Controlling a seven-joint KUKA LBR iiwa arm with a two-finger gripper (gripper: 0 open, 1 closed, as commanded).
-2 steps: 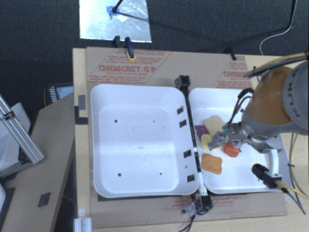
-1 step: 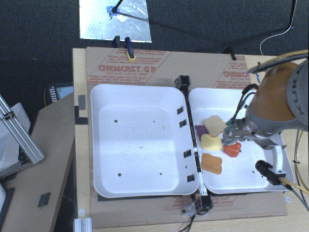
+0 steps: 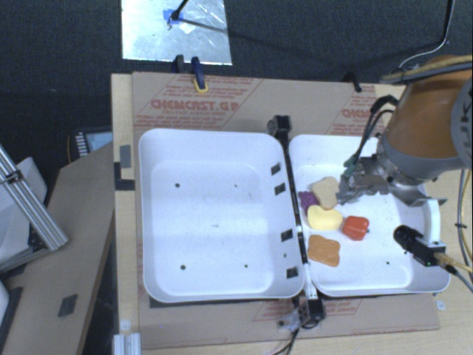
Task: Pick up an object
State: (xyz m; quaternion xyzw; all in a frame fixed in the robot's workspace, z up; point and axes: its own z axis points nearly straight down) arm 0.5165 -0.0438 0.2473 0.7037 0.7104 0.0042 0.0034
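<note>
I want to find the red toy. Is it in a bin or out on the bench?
In. The red toy lies on the floor of the right bin, beside a yellow piece, with the bin's white wall around it.

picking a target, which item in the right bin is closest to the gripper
The beige piece, right beside the gripper; the yellow, red and orange ones lie lower in view.

A brown board printed with red lettering lies on a pale wooden bench, over dark carpet. A shiny foil-like square lies on the carpet beyond the board, a blue clamp at the board's far edge. An aluminium rail slants at left.
</note>
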